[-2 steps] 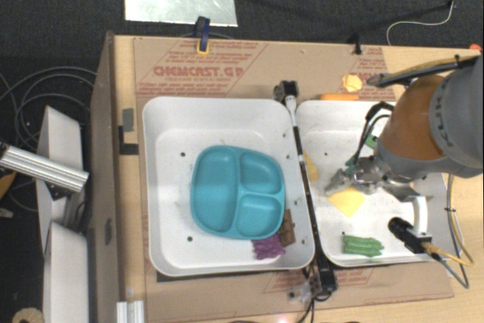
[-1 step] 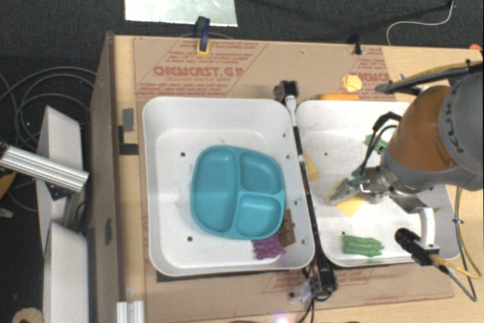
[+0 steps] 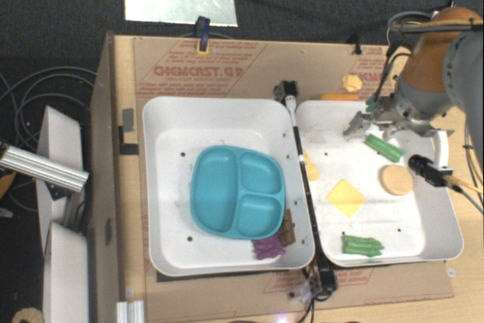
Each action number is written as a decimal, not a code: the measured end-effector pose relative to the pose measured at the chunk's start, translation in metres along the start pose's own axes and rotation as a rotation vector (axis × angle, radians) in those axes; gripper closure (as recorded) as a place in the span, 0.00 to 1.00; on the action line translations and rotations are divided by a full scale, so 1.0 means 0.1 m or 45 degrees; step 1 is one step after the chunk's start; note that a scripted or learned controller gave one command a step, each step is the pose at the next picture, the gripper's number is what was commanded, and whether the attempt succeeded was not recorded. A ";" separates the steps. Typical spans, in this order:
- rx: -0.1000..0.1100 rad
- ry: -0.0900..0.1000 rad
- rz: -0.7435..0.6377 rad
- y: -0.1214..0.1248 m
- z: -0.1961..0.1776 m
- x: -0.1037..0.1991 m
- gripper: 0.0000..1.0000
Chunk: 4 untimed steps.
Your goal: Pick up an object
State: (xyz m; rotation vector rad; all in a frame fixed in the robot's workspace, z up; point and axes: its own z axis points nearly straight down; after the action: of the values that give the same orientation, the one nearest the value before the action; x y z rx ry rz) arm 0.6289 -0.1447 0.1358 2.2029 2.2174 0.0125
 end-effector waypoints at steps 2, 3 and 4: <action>0.027 0.011 0.001 -0.90 0.52 0.56 0.00; 0.025 0.006 0.014 -1.39 0.49 0.06 0.00; -0.006 -0.007 0.004 -0.67 -0.93 -0.52 0.00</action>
State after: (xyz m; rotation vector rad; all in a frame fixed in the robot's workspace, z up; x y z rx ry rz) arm 0.5611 -0.1962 0.2281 2.2015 2.2088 0.0122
